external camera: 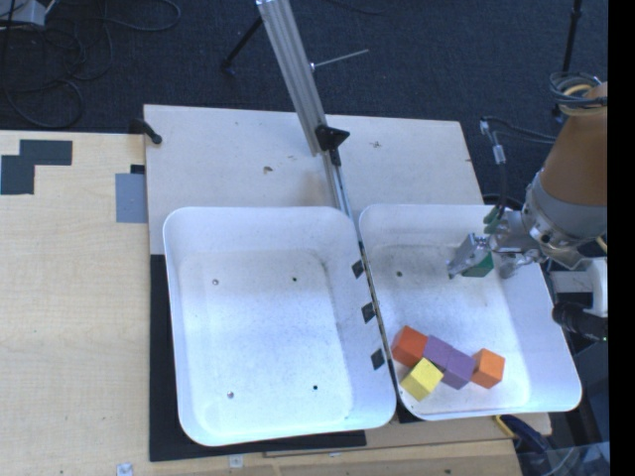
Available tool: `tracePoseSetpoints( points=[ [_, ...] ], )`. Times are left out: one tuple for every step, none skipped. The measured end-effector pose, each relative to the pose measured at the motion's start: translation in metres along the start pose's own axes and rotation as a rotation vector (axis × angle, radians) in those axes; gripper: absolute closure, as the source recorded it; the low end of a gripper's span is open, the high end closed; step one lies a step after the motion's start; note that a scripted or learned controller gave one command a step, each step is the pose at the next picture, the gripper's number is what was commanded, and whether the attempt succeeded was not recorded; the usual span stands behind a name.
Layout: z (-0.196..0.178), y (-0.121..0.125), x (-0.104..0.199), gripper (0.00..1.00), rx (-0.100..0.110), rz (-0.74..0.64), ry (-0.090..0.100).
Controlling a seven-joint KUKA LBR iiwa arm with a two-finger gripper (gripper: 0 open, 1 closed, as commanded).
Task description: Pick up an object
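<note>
My gripper [483, 262] hangs over the upper right part of the right bin [556, 385]. A small green block [480, 264] shows between its grey fingers [462, 259], and the gripper is shut on it. At the bin's near end lies a cluster of blocks: an orange one [409, 345], a purple one [451, 361], a yellow one [423, 378] and a second orange one [488, 367]. The cluster sits well below the gripper in the view.
The left bin [198, 405] lies beside the right one, with a divider and black clips [365, 296] between them. A slanted aluminium post [298, 77] rises behind the bins. The arm's orange band [580, 157] stands at the right.
</note>
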State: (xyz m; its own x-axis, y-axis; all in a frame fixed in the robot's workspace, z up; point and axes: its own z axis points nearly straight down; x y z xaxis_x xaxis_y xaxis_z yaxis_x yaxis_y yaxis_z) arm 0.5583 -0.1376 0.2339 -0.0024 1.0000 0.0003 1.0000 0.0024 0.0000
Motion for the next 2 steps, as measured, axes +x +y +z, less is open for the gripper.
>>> tracePoseSetpoints(
  points=[
    [0.027, 0.04, -0.042, 0.0, 0.001, 0.004, -0.003],
    [0.115, 0.082, -0.065, 0.0, 0.0, 0.004, 0.0]
  ],
)
